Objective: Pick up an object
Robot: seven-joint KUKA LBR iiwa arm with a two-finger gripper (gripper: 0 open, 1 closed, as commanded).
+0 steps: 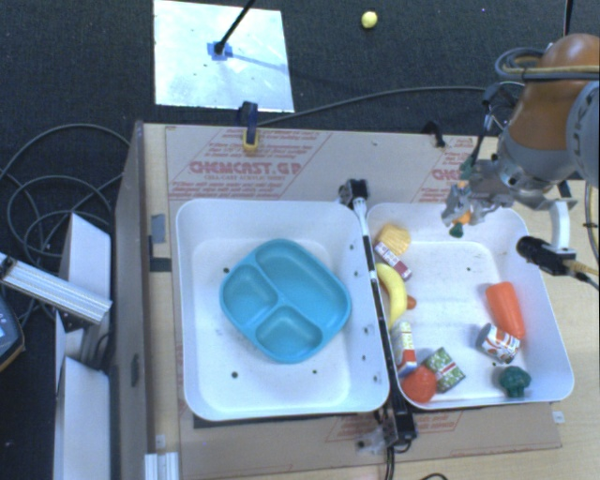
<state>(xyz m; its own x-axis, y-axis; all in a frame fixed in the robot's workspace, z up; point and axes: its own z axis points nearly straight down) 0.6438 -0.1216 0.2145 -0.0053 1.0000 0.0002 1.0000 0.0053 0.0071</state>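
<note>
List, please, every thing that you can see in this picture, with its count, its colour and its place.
bins: 2, white, side by side on the bench
divided plate: 1, light blue, in the left bin
banana: 1, yellow, right bin, by the dividing edge
corn cob: 1, yellow, right bin, far left corner
carrot: 1, orange, right bin, right side
can: 1, silver with a red label, just below the carrot
broccoli: 1, dark green, right bin, near right corner
small box: 1, green, right bin, near edge
red item: 1, red, beside the small box
ball: 1, yellow, on the dark floor beyond the bench
arm: 1, grey and orange, at the right
gripper: 1, above the right bin's far edge
</note>
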